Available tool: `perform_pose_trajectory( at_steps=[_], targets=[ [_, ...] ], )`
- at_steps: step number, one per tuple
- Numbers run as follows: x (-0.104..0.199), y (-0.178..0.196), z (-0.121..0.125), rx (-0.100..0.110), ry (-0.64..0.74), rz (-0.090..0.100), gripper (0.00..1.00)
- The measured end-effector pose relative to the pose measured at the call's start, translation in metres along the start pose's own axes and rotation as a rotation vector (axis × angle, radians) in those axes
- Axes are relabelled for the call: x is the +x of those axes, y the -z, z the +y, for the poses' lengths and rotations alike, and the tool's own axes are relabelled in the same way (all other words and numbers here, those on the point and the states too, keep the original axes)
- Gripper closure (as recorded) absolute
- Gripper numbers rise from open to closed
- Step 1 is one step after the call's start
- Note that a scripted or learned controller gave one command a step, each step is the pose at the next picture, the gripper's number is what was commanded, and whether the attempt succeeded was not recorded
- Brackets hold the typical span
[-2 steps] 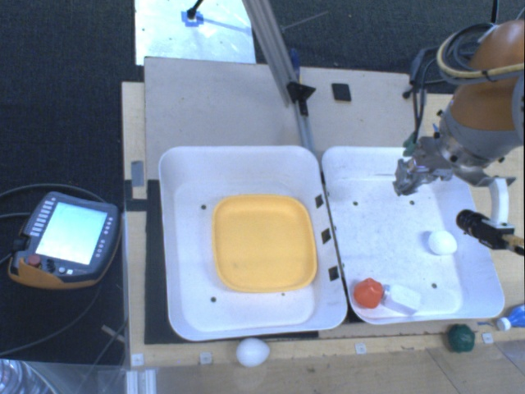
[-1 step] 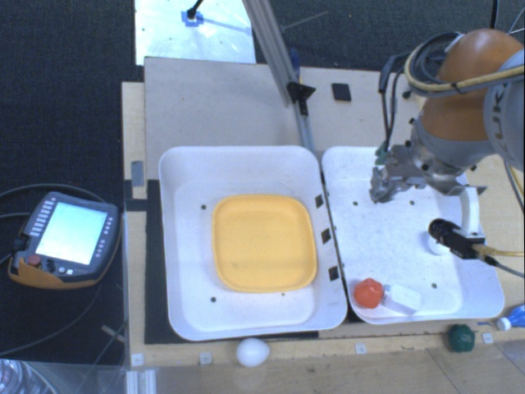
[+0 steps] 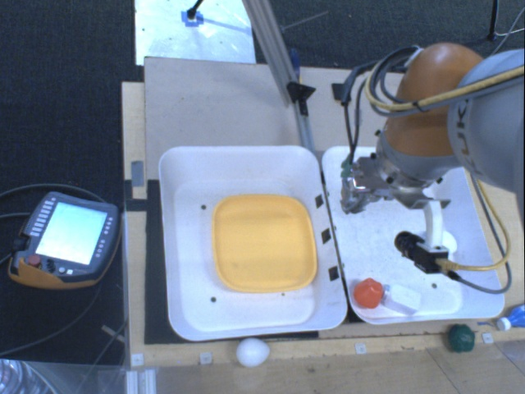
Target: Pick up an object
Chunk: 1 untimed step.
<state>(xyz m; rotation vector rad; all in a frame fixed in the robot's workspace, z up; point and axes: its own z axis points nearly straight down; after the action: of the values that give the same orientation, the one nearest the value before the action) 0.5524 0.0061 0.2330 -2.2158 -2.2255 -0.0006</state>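
Note:
A yellow square plate [image 3: 265,241] lies flat in the middle of the left bin [image 3: 184,220]. At the near edge of the right bin [image 3: 361,245] lies a small clear bottle with an orange-red cap [image 3: 371,293] and a pale body [image 3: 402,299], on its side. My gripper [image 3: 353,195] hangs over the far left part of the right bin, well above and behind the bottle. Nothing shows between its metal tips, and from this angle their gap is unclear.
A white egg-shaped object [image 3: 253,352] rests on the bench in front of the left bin. A dark green ball [image 3: 461,337] sits off the right bin's near right corner. A teach pendant [image 3: 66,238] lies on the floor at left. A slanted metal pole [image 3: 275,43] crosses behind the bins.

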Motion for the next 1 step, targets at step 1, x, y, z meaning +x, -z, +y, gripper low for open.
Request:
perform_pose_trajectory(
  at_steps=[1],
  targets=[
    [0.0404,-0.0036,-0.0136,-0.001,0.000,0.000,1.00]
  ],
)
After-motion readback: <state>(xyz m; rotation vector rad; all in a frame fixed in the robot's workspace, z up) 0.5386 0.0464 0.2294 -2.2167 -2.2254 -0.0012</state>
